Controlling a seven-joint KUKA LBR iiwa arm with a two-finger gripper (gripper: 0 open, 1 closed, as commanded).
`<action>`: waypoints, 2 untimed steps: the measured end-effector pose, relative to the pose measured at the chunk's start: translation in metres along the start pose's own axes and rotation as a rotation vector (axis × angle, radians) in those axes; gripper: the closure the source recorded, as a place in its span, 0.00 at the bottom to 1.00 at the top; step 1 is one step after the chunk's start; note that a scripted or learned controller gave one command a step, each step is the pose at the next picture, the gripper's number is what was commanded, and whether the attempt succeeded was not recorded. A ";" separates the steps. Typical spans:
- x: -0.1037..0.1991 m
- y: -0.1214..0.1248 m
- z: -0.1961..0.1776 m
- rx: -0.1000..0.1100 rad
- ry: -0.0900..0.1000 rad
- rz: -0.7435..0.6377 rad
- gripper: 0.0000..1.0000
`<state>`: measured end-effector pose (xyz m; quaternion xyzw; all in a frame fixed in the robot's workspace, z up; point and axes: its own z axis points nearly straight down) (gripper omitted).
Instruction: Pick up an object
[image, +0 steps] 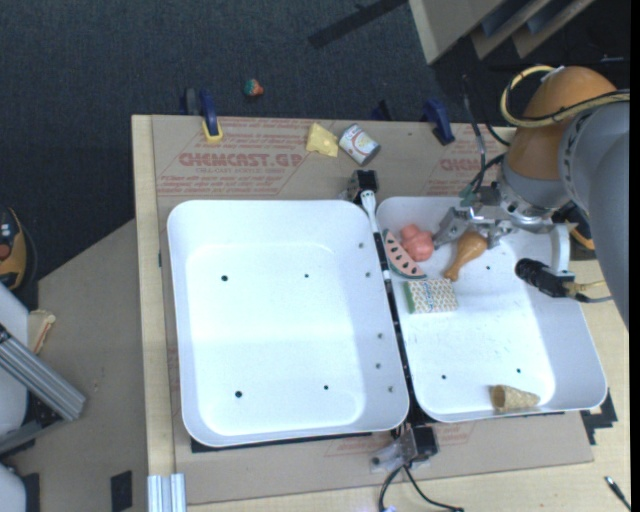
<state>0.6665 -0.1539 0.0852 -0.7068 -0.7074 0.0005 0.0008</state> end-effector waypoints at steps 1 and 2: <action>0.000 0.001 -0.011 -0.003 -0.002 -0.001 1.00; 0.095 0.002 -0.106 -0.011 0.001 -0.008 1.00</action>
